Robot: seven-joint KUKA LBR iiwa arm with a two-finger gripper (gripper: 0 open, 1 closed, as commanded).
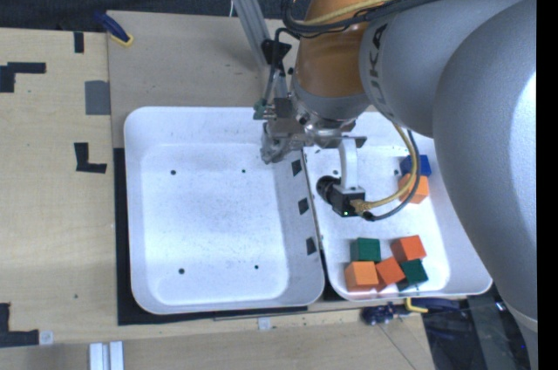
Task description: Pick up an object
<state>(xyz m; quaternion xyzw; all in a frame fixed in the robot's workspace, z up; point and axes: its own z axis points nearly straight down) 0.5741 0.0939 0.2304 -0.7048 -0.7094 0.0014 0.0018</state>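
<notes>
You are at the approach step: the gripper (277, 141) hangs over the bins' divider, jaws' state I cannot tell. The blocks (385, 263) lie near-right; move there next.

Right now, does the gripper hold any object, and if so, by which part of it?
It cannot be told. The gripper hangs over the inner edge of the left bin, largely hidden beneath the wrist. No block is visible at it; the blocks lie in the right bin.
</notes>
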